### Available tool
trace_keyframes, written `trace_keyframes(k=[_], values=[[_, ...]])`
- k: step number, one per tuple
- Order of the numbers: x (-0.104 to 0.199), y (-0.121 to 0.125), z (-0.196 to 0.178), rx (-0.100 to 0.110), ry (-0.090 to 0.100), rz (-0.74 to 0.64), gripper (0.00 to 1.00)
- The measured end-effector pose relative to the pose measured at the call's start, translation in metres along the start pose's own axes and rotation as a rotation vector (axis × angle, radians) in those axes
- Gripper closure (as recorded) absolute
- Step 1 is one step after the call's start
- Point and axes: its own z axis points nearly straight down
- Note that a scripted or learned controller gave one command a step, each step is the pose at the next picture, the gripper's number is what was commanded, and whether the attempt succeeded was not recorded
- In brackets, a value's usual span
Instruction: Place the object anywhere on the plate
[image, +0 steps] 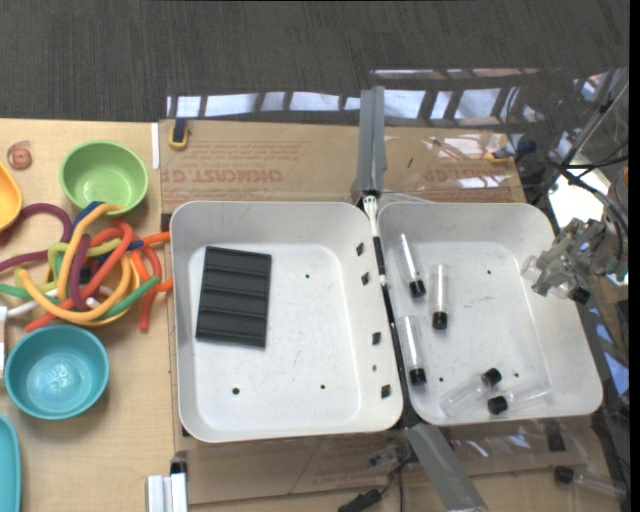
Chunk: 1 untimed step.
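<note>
– Clear plastic tubes with black caps are seen in the right white bin (560, 330). Which of them is meant as the object?

– That cannot be settled from the task wording. Three tubes lie near the bin's left wall: an upper tube (408, 263), a middle tube (438, 295) just right of it, and a lower tube (411, 350). A slanted pair (470, 392) is found at the lower right of the bin's floor.

– Where is the two-finger gripper (568, 262) placed?

– It is seen at the right middle of the frame, over the right rim of the same bin. Whether it is open or closed cannot be told, since it is small and blurred against the clutter behind. Nothing can be said to be held.

– And the target?

– A black ribbed rectangular plate (235, 297) lies flat in the left white bin (300, 420), towards that bin's left side, well apart from the gripper.

– Which relation is the coming move judged to depend on?

– Every tube lies to the left of the gripper, and the slanted pair lies nearest, down and left of it. The long axes of the three tubes by the left wall run roughly up and down the frame, while the pair runs more across it. A grasp would probably have to be made across whichever axis is chosen, and the tube then carried further left over the seam between the bins to the plate.
</note>
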Motion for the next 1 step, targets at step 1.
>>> trace_keyframes(k=[1], values=[[0.0509, -0.0289, 0.0539, 0.0, 0.005, -0.131, 1.0]])
